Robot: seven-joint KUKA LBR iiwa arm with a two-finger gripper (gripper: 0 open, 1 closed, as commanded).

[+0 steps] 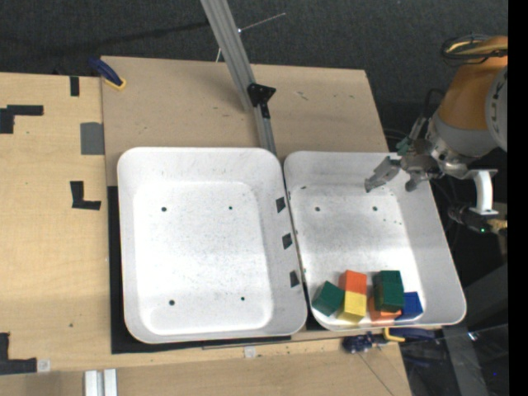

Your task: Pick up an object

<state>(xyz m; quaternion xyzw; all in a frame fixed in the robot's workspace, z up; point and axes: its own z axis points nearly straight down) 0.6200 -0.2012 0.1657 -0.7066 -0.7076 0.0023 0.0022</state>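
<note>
Pale wooden bench point(206, 97) boards carry two shallow white bins side by side, and from above we look down on them at a slant. We see the grey arm point(474, 110), with its orange band, reaching in from the right, and its tool point(398, 174) hangs over the far right part of the right bin point(346, 213). Its two fingers point(379, 176) stand apart, with nothing between them.

Well below the tool, toward the near edge of that same bin, we find a huddle of small blocks. A dark green block point(328, 297) lies at the cluster's left end. Just beside it sits a yellow block point(355, 304), with an orange block point(355, 281) touching it on the far side. Further right stands a second dark green block point(388, 289), and a blue block point(411, 304) rests at the cluster's right end, close to the bin's rim. A strip of another orange block point(381, 313) shows under the second green one. All of these lie well apart from the tool.

To the tool's left, across the shared rims, the left bin point(198, 238) shows a speckled white floor with four dark dots. A slanted metal bar point(231, 35) rises from between the bins toward the top of the frame. Black tape marks point(80, 195) dot the bench far to the left.
</note>
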